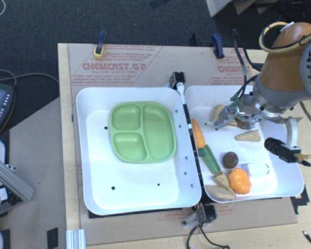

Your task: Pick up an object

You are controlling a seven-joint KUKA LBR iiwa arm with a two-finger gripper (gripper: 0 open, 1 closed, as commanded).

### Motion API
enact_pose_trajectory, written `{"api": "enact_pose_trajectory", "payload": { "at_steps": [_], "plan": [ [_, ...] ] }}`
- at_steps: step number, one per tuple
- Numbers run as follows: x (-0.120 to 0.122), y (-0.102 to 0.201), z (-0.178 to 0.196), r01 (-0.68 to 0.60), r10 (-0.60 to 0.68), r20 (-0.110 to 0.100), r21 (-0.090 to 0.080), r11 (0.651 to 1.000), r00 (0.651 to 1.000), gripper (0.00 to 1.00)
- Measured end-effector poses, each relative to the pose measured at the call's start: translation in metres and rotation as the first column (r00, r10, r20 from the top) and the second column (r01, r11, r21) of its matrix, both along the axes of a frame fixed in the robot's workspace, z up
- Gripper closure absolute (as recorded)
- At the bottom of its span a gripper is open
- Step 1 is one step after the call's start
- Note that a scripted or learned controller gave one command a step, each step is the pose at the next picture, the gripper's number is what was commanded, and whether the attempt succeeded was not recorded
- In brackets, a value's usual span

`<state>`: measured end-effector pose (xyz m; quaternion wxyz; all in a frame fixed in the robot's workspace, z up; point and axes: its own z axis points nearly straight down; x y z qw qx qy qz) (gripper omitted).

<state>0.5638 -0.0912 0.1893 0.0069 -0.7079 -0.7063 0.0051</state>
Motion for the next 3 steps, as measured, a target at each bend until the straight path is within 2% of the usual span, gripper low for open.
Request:
{"api": "enact_pose_trajectory", "payload": {
  "at_steps": [1, 3],
  "plan": [
    [0.003, 0.0, 0.008, -0.002, 0.002, 0.015, -0.001, 1.0, 1.0, 0.0],
    [-0.01, -0.011, -0.095, -0.001, 0.001, 0.01, -0.001, 1.0, 1.0, 0.0]
  ]
}}
